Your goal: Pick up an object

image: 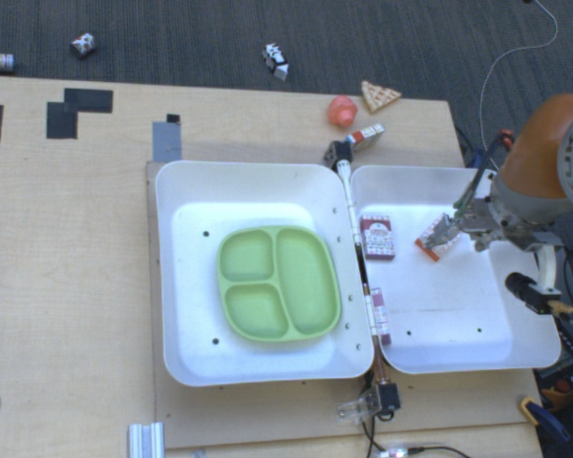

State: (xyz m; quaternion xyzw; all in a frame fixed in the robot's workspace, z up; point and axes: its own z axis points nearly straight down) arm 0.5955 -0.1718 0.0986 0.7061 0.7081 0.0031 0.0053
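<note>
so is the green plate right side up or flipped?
Right side up. The green plate lies flat in the left bin with its three hollow sections facing the camera; nothing shows in them.

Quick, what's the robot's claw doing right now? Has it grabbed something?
Gripper: low in the right bin, right at a small orange and white object. Whether it is open, shut or gripping it cannot be told.

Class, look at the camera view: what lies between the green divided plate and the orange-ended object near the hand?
In the camera view, the red box lies between the green divided plate and the orange-ended object.
</note>
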